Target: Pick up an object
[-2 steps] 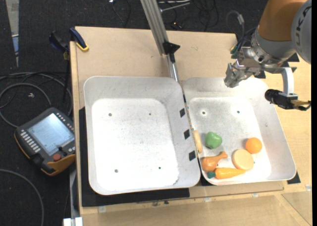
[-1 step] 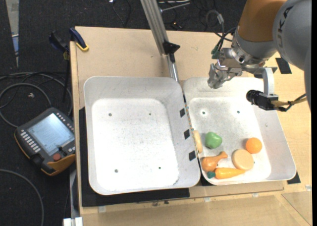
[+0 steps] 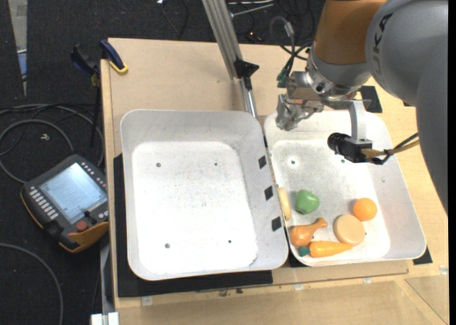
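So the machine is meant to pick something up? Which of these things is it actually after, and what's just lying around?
Part of the job:
- hand
- right bin
- green ball
- orange ball
- tan disc
- toy drumstick
- toy carrot

Just lying about:
- left bin
- handheld control screen
- floor cables
- clamp

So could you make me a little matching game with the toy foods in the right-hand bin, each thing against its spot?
Things:
1. green toy
2. orange ball
3. carrot
4. tan disc

Places:
A. along the right bin's near rim
B. just below the orange ball
C. farthest right of the toys
D. highest in the picture, near the yellow stick

Pairs: 1-D, 2-C, 3-A, 4-B
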Tool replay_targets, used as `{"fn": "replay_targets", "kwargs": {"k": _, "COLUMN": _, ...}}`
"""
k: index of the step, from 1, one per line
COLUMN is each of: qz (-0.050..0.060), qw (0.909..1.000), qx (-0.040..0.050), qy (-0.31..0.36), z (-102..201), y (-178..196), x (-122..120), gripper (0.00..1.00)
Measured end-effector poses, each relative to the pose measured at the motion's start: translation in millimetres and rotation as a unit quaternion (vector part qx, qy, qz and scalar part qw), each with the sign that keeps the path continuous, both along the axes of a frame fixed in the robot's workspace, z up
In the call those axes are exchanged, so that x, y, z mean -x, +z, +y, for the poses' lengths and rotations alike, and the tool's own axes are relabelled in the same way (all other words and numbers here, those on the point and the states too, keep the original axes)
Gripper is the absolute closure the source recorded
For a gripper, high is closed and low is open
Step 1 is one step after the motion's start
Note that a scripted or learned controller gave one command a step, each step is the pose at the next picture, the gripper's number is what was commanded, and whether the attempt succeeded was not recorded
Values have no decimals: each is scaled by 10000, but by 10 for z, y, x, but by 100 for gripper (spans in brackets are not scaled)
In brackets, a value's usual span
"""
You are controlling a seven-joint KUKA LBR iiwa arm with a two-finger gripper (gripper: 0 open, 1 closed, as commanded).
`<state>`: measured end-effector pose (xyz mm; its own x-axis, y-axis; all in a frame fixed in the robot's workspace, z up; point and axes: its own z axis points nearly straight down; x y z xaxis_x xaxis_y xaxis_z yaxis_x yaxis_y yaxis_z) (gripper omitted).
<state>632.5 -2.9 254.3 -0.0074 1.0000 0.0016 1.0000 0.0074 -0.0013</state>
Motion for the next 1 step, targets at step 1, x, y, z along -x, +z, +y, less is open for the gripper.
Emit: {"fn": "replay_targets", "kwargs": {"k": 1, "qz": 3, "qw": 10000, "qx": -3, "qy": 4, "z": 583, "y": -49, "x": 97, "gripper": 100}}
